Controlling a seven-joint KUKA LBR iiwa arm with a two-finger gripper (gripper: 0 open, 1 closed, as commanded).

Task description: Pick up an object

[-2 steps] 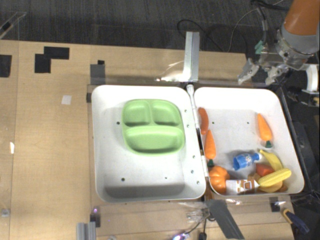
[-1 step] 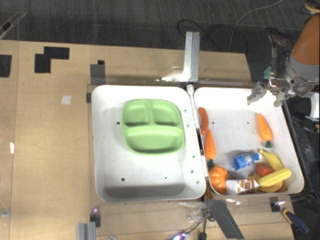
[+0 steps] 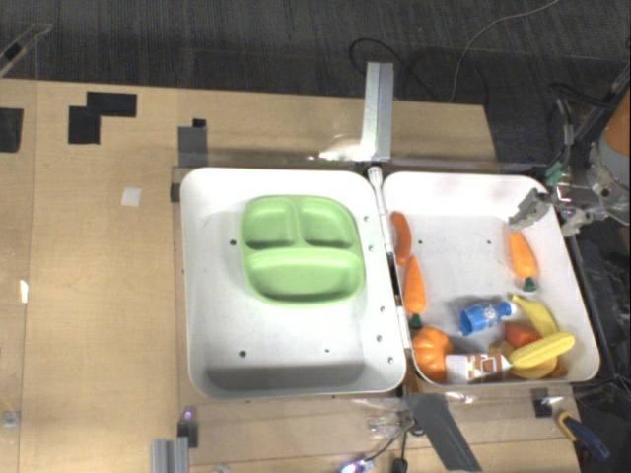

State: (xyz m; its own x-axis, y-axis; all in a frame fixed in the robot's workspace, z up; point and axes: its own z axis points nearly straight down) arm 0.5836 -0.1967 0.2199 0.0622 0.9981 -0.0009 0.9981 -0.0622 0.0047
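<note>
My gripper (image 3: 532,208) hangs at the right bin's (image 3: 463,200) far right corner, just above and beyond an orange carrot (image 3: 522,254) that lies along the right wall. Nothing shows between its tips. Two more orange carrots (image 3: 400,236) (image 3: 415,286) lie along the bin's left wall. At the near end sit a small blue bottle (image 3: 486,315), two yellow bananas (image 3: 537,313) (image 3: 542,351), a red tomato (image 3: 521,335), an orange pumpkin (image 3: 431,351) and a white bottle with a brown label (image 3: 478,368).
The left bin (image 3: 212,294) holds a green divided plate (image 3: 301,247). A grey metal post (image 3: 378,106) stands behind the seam between the bins. Cables and the arm's body (image 3: 603,170) crowd the right edge. The wooden bench (image 3: 89,264) stretches to the left.
</note>
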